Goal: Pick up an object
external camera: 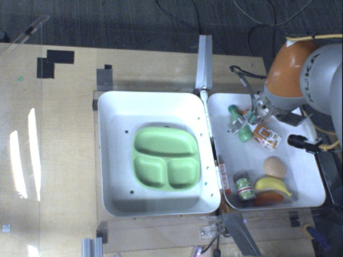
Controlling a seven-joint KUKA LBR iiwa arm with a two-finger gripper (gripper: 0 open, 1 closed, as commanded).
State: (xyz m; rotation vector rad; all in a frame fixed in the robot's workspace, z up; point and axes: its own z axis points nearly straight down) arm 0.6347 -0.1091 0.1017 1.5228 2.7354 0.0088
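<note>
Pale wooden bench (pixel 64 143), seen from above at a slant. Black tape marks (pixel 53 62) near its far left corner; streaks of glare (pixel 24 154) along the left side. Beyond the far edge, dark carpet (pixel 107 9) with thin black cables (pixel 182 4) looping across it. Upright metal rail (pixel 204 63) at the far side, in line with the seam between the two bins.

Left bin (pixel 115 116), white and shallow: holds a green divided tray (pixel 166 157), lying flat near the middle, one long compartment on the far side and two smaller ones on the near side.

Right bin (pixel 316 194), white, touching the left one along the seam: holds a mixed lot. Green bottle (pixel 244 133) in the far left part, tilted. Orange-and-white carton (pixel 266 137) just beside it to the right. Tan rounded item (pixel 275 167) nearer the middle. Yellow banana (pixel 273 185) just below that, with a red item (pixel 268 198) touching its near side. Small can with a green label (pixel 245 188) left of the banana, by the near wall. Small narrow item (pixel 222 174) against the left wall, too small to identify.

Grey arm with orange band (pixel 286 68) reaching in from the right over the far part of the right bin. Gripper (pixel 249 115) low over the green bottle, right at its upper end; spread or pressed together, cannot tell, and no sure sign of anything pinched.
</note>
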